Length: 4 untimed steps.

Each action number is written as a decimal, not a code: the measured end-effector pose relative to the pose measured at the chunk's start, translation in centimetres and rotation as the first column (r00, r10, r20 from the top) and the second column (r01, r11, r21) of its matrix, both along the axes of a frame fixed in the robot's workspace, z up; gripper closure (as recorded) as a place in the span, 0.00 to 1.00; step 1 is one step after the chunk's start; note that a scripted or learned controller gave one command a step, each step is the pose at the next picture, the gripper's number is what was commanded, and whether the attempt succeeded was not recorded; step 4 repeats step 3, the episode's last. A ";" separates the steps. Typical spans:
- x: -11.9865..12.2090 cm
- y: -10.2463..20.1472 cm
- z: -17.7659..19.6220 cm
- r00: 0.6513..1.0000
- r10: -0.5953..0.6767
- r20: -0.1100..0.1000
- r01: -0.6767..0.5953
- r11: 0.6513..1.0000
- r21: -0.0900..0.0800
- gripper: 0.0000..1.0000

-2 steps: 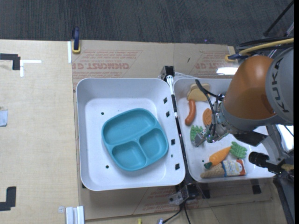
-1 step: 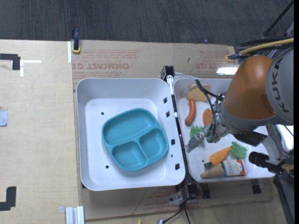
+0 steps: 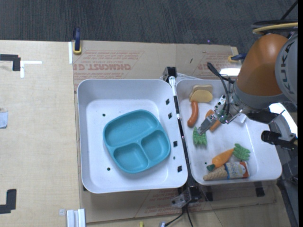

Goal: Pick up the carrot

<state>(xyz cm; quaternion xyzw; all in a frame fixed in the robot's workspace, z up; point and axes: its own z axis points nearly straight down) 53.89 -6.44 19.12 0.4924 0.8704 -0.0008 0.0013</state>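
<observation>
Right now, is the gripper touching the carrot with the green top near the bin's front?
Apart. The camera view shows bare white bin floor between the gripper and the carrot.

Lighting: bright, even overhead illumination, soft and diffuse, with only faint short shadows inside the two white bins, a slightly darker rim shadow along the left bin's (image 3: 94, 174) lower edge, well to the left of the gripper (image 3: 208, 125). Glare: blown-out white patches just right of the gripper on the right bin's (image 3: 272, 167) far wall and above it near the arm's orange band (image 3: 260, 65), which carries a soft sheen. Sharpness: moderate overall, coarse resolution softening small items below the gripper; dark floor beyond the bench underexposed, no marked edge distortion.
</observation>
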 end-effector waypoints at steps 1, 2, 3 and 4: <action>-0.5 -4.3 -10.0 0.999 0.032 0.000 -0.032 0.999 0.001 0.00; -6.1 -6.1 -9.9 0.971 -0.241 -0.002 0.241 0.971 0.003 0.00; -5.8 -6.2 -9.0 0.971 -0.240 0.003 0.240 0.971 0.002 1.00; -5.8 -6.2 -9.0 0.971 -0.240 0.003 0.240 0.971 0.002 1.00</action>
